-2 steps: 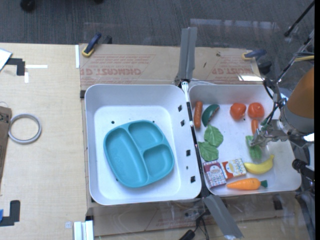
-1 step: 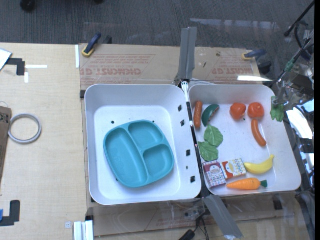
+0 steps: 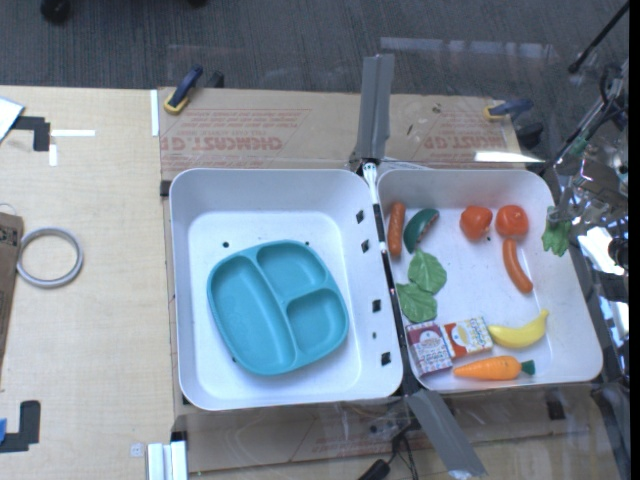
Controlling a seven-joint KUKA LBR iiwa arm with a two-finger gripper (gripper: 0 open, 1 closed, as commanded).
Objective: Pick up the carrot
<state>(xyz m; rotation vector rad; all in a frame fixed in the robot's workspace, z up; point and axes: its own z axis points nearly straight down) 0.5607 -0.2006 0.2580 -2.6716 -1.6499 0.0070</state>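
Observation:
The carrot (image 3: 487, 369) is orange with a small green top at its right end. It lies flat on its side near the front wall of the right bin (image 3: 470, 181), pointing left. A yellow banana (image 3: 520, 332) lies just behind it, and two small food cartons (image 3: 447, 341) sit to its back left, close to its tip.
The right bin also holds green leaves (image 3: 422, 286), a red sausage (image 3: 396, 230), a dark green vegetable (image 3: 420, 225), two tomatoes (image 3: 476, 221), an orange sausage (image 3: 517, 266) and a leafy green (image 3: 555, 236). The left bin (image 3: 190, 268) holds a teal divided plate (image 3: 278, 306).

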